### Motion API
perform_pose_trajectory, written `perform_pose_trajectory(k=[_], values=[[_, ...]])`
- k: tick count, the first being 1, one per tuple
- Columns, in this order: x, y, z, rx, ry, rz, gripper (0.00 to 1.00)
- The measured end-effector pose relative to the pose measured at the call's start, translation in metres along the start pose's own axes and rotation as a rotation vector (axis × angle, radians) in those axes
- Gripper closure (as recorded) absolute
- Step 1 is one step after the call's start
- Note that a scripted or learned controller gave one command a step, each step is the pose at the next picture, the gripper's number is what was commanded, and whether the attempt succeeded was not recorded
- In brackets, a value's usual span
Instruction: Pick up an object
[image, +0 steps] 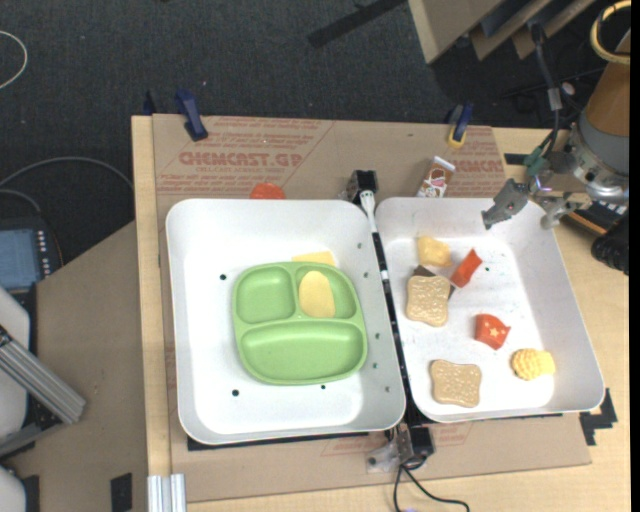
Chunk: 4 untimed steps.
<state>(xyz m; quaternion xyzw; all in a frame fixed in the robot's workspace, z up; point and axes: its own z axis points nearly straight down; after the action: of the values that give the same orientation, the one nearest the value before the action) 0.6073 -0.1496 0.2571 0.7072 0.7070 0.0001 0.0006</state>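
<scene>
Camera view shows us two white bins side by side on the bench. The gripper (525, 200) hangs over the far right corner of the right bin (570, 290). We see its two fingers spread wide apart, and nothing is between them. We think it waits up there so it can come down on one of the food toys.

The right bin holds the things to pick. A yellow cheese chunk (433, 250) lies near the far edge, with a red pepper piece (466, 267) just beside it. A toast slice (429, 299) lies in the middle by the left wall. A strawberry (490, 330) and a corn cob (532, 364) lie toward the right side. A second toast slice (455, 382) lies by the near edge.

The left bin (200, 260) holds a green divided plate (297, 325). A yellow piece (317, 293) sits in its far right part.
</scene>
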Motion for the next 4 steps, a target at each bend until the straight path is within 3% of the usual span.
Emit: perform_pose_trajectory(k=[1,2,3,4], values=[[-0.024,-0.006,0.152,0.016,0.004,0.003,0.00],[-0.071,0.033,0.172,0.002,0.014,-0.001,0.00],[-0.072,0.032,0.161,-0.003,0.001,-0.004,1.00],[-0.021,-0.060,0.063,0.003,0.004,0.000,1.00]])
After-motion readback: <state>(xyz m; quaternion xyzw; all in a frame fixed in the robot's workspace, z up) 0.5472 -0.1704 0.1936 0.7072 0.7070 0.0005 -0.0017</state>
